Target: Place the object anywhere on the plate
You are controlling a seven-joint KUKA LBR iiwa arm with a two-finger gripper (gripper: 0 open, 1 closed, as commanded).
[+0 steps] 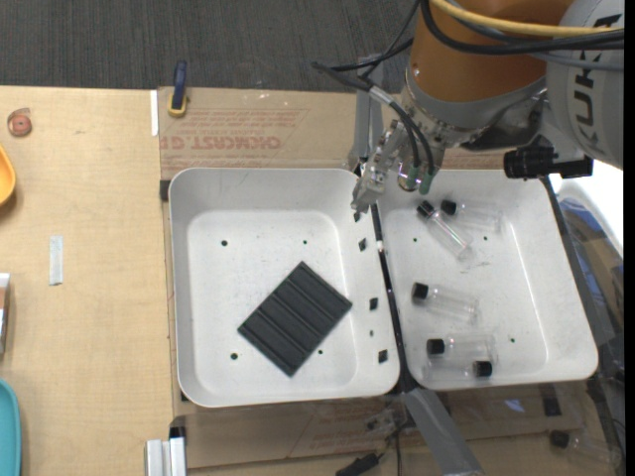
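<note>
Below, two white bins — dark plate in the left.

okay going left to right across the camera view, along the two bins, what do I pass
Left shallow white bin → dark grey ribbed rectangular plate lying flat in it → the arm's two-finger gripper above the divide between the bins → right shallow white bin, holding clear plastic vials with black caps.

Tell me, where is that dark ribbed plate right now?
The dark ribbed plate lies flat in the left bin, toward its lower middle, turned at an angle. The capped vials are in the right bin beside it.
</note>
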